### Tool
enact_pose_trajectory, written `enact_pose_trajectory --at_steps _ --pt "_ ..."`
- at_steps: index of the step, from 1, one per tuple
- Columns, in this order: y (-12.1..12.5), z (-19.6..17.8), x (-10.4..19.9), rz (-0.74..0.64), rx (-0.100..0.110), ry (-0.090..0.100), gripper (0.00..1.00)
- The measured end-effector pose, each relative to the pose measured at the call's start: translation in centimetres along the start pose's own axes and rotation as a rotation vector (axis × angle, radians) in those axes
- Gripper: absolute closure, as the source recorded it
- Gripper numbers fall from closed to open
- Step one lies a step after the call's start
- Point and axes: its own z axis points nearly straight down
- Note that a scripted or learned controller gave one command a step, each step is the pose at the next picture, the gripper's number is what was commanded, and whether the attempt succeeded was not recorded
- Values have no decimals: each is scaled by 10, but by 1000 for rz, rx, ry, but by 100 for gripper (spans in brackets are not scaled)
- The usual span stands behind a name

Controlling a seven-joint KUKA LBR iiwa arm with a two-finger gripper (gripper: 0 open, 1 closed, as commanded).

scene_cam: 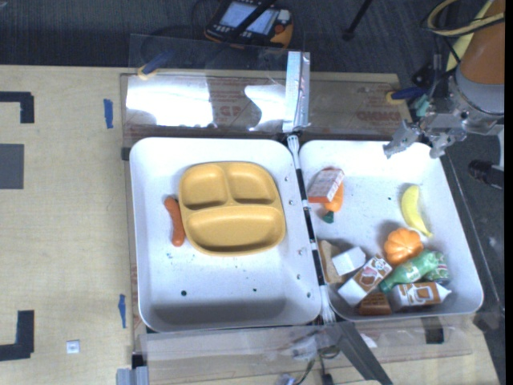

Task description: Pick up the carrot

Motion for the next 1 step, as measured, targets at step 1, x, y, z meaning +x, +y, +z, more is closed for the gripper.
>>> enact_pose_trajectory --at_steps 1 --pt "1 -11 0 -2 -3 -2 100"
